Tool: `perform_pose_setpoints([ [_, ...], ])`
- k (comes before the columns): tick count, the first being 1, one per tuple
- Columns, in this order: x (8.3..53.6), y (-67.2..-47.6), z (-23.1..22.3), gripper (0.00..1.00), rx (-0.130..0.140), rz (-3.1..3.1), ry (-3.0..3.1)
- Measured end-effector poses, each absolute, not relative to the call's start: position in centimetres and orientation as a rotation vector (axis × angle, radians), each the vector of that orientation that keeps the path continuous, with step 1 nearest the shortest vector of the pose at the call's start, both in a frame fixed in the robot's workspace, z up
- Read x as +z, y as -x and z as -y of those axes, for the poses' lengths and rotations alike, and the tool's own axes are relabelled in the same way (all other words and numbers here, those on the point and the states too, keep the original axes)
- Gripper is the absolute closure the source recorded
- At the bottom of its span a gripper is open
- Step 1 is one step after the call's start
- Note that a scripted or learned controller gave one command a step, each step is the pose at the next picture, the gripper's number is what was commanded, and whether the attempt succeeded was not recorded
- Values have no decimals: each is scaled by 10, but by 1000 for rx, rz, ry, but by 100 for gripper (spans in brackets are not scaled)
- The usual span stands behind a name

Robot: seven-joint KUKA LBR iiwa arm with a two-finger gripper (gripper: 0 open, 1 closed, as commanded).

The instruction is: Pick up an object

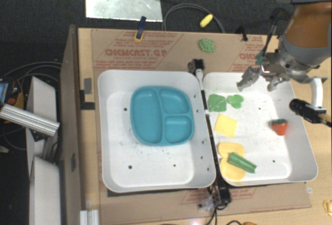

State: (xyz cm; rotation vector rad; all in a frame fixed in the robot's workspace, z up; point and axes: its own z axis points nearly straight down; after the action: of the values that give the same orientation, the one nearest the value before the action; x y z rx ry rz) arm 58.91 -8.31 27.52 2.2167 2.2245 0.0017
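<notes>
The right bin [298, 167] holds several toy foods. A green leafy piece [217, 102] and a smaller green piece [236, 100] lie at its upper left. Below them sit a yellow square slice [226, 125], a yellow round piece [230, 159] and a green cylinder [241, 162] lying across it. A small red and orange item [280, 127] rests at the right. My gripper [259, 80] hangs over the bin's upper edge, above and right of the green pieces, with its fingers spread and nothing between them.
The left bin [116, 167] holds a blue divided plate [162, 115]. A green knobbly item [207, 45] and a yellow object [206, 20] lie behind the bins on the board. A black clamp [196, 67] sits at the divider's top.
</notes>
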Motion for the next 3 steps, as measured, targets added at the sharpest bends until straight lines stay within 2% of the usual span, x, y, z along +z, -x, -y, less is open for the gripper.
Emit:
perform_pose_setpoints([
  [1,179,-622,78,0,-2,-2230,-2215],
  [2,79,-626,102,0,-3,-2222,-2223],
  [3,86,-668,105,0,7,-2224,-2211],
])
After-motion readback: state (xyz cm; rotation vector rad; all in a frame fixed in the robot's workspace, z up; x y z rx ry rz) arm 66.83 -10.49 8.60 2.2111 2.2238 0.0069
